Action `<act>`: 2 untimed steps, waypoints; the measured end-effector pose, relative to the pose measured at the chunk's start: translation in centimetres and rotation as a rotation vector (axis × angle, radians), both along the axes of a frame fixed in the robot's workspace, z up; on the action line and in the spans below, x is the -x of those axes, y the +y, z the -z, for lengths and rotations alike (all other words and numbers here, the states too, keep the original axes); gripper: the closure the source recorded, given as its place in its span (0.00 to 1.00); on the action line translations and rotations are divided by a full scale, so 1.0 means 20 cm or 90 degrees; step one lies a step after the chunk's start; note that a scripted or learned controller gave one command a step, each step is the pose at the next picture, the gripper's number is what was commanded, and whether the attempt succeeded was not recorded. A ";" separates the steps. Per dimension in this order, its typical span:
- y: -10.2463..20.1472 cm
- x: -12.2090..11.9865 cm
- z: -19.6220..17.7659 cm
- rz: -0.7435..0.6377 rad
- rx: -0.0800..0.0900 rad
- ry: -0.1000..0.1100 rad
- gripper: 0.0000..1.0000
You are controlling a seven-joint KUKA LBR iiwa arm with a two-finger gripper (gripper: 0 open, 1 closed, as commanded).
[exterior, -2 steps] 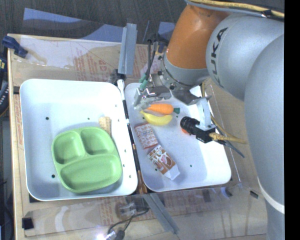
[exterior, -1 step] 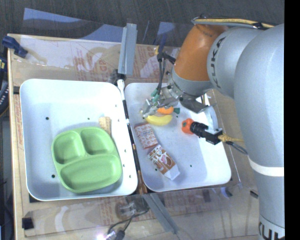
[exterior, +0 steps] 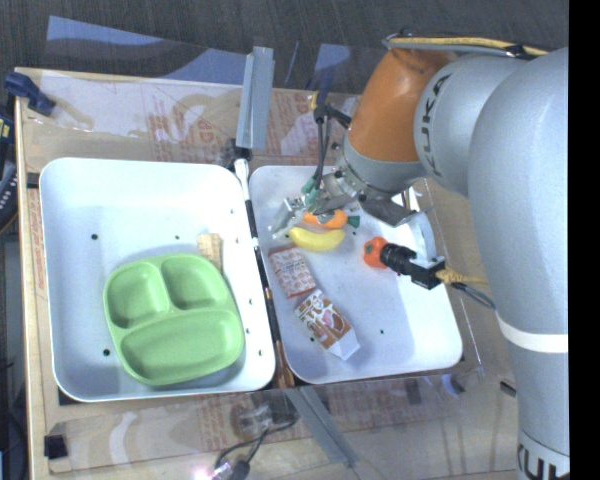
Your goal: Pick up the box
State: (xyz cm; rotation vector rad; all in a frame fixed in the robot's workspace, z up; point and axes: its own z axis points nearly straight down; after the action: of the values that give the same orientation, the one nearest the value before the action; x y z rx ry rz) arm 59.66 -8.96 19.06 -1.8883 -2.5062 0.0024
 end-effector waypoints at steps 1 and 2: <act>-0.08 0.04 0.33 0.017 0.001 -0.002 0.00; -0.10 0.19 0.48 0.049 0.008 -0.008 0.00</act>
State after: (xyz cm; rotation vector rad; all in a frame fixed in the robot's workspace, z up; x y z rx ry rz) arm 55.89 -10.93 9.52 -1.9944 -2.4450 0.0068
